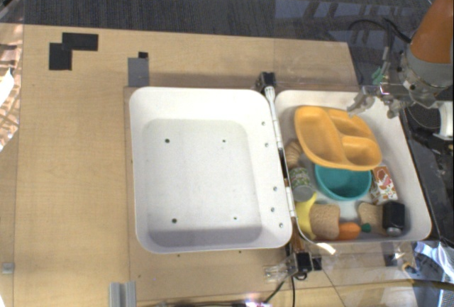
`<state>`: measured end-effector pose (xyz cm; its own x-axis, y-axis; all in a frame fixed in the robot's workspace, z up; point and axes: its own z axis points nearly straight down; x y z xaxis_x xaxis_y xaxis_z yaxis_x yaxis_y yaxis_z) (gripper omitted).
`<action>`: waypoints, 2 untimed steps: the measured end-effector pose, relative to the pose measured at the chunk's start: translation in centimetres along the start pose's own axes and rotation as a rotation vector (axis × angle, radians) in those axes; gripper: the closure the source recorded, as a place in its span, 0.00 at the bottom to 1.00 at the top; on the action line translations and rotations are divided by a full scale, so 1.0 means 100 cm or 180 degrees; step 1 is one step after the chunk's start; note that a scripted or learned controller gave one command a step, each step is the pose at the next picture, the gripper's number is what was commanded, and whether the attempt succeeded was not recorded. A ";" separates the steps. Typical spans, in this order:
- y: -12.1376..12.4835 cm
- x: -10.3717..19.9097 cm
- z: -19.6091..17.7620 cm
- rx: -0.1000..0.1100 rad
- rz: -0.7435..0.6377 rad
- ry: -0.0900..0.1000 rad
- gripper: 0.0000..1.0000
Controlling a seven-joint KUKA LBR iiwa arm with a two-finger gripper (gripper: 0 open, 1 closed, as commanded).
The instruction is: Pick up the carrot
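Note:
The carrot (348, 230), small and orange with a green tip, lies at the near edge of the right bin (418, 217), wedged between a tan woven cylinder (325, 220) and a beige block (369, 213). My gripper (374, 104) hangs over the far edge of that bin, just beyond the yellow divided plate (333, 135). Its fingers are spread open with nothing between them. The carrot sits well nearer the camera than the gripper, on the other side of the plate and a teal bowl (342, 182).
The right bin is crowded: a black box (394, 217), a red and white packet (384, 185), a green can (299, 180) and a yellow object (305, 212) surround the carrot. The left bin (142, 157) stands beside it. Cables run along the bench's near edge.

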<state>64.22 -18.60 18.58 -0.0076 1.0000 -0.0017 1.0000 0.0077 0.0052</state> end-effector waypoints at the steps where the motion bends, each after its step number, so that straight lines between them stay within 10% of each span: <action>1: -0.054 -0.015 0.094 -0.0044 -0.0297 -0.0015 0.00; 2: -0.055 0.073 0.092 -0.0068 -0.0840 -0.0039 0.00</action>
<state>58.68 -11.33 9.35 -0.2681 0.9632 -0.0179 0.9630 0.2685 0.0240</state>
